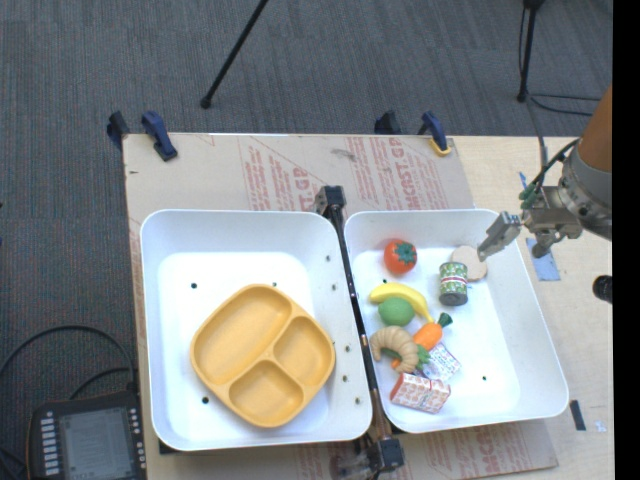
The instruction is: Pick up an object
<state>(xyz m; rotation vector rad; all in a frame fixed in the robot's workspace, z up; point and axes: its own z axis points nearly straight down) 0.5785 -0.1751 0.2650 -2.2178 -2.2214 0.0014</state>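
Note:
The right bin [535, 363] holds several toy foods. Among them are a red tomato [401, 256], a yellow banana [400, 295], a green lime [394, 312], a carrot [430, 333] and a croissant [392, 343]. A small green-labelled can [453, 284] stands upright next to a round beige disc [467, 264]. Two small cartons [420, 393] lie near the bin's front. My gripper [518, 242] hangs over the bin's far right edge, open, with nothing between its fingers. One fingertip [493, 239] sits just right of the disc.
The left bin [165, 238] holds a yellow divided plate [262, 353]. Blue clamps [158, 133] grip the board's far edge. Tripod legs [238, 43] stand on the carpet behind. A tablet [85, 438] lies at the front left.

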